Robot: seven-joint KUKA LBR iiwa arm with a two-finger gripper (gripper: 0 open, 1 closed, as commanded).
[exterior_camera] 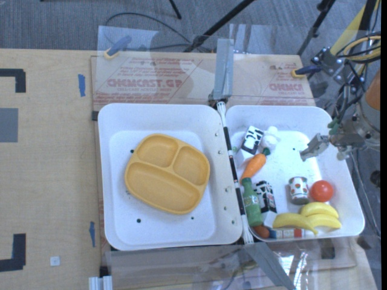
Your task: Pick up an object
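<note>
The right bin point(284, 111) holds several small things: an orange carrot point(253, 167), a green bottle point(250, 202), a black-and-white carton point(252, 139), a small can point(297, 189), a red tomato point(321, 190) and yellow bananas point(308, 219). My gripper point(328, 151) hangs over the right side of this bin, above and just behind the can and the tomato. It is open, with nothing between its fingers. The left finger point(312, 147) points toward the bin's middle.
The left bin point(121, 121) holds a yellow divided plate point(167, 173). A second black-and-white pack point(266, 197) lies beside the green bottle. A white cap-like item point(271, 139) sits next to the carton. Cables and stands crowd the far right behind the arm.
</note>
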